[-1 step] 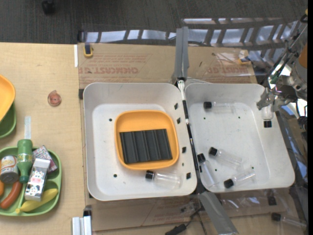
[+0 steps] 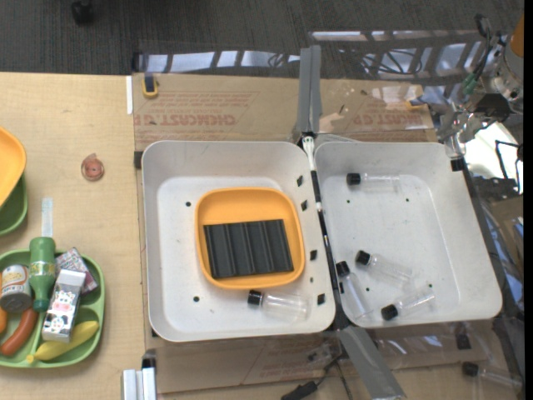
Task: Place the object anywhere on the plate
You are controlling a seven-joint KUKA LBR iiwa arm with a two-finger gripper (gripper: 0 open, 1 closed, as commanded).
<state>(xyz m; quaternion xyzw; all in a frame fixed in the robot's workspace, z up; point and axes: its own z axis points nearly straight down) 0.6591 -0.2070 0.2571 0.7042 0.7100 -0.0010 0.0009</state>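
The arm's working end [image 2: 487, 98] is sitting at the top right corner of the camera view, just past the far right corner of the right bin [image 2: 450, 223], and it is too cluttered and cropped there to tell whether the jaws are open or closed. Nothing is showing between them.

From there, the clear vials with black caps are lying below and to the left. The nearest one [image 2: 372, 178] is resting in the upper part of the right bin, its long axis running roughly left to right, cap at the left end. Further down that bin, a second vial [image 2: 381, 264] is lying on a slight slant, and two more are crowding the near wall: one [image 2: 406, 306] slanted with its cap down-left, one [image 2: 351, 288] running steeply along the left wall.

A fifth vial [image 2: 277, 303] is lying in the left bin [image 2: 166, 248], just beside the near edge of the orange plate [image 2: 248, 207], touching or almost touching it but not on it. The plate is carrying a dark ribbed insert [image 2: 250, 249].

Any pick will probably call for a reach left and toward the camera, then a carry across the divider.

On the worktop, the cardboard sheet [image 2: 208, 111] behind the bins is showing mirrored red print, seemingly "CHEMCAST". Labels on the toy food in the green tray [image 2: 87, 340] are too small to read.
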